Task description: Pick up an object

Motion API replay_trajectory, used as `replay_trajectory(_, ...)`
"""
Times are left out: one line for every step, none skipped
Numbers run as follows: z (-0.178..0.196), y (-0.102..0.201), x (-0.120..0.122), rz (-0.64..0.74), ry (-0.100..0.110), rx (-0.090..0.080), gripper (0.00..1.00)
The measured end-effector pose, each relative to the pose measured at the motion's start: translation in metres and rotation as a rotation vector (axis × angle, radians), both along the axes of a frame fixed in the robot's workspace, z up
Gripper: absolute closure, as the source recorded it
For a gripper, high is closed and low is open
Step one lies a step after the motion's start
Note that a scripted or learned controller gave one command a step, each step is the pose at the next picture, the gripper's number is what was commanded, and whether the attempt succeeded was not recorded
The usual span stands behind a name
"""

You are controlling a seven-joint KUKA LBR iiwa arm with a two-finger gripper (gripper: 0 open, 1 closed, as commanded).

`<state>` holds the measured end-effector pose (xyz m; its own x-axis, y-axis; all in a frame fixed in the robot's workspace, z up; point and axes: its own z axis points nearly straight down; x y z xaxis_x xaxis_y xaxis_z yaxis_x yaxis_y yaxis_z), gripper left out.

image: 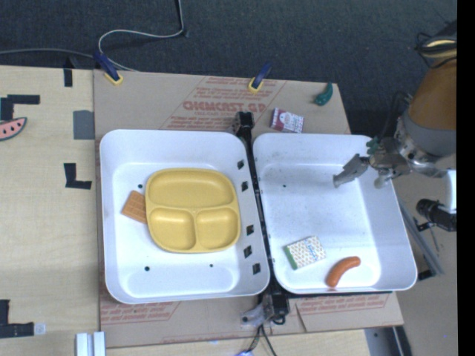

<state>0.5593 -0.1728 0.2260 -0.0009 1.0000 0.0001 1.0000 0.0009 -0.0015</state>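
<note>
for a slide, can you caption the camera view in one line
KUKA arm's gripper over the right bin, above a sausage and small packet; yellow tray in the left bin.

The yellow tray (194, 208) hides part of the brown cracker (133, 207) beneath it.

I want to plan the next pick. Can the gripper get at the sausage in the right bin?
Probably yes. The sausage lies uncovered, apart from the small packet, and the gripper hangs over the same bin.

Grey arm (434, 117) reaching from the right, jaws empty, spread
</note>
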Motion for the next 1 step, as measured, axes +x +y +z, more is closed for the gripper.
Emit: replay_trajectory(-0.1396, -0.0058, -0.0014, 0.0, -0.003, 0.0, 0.0)
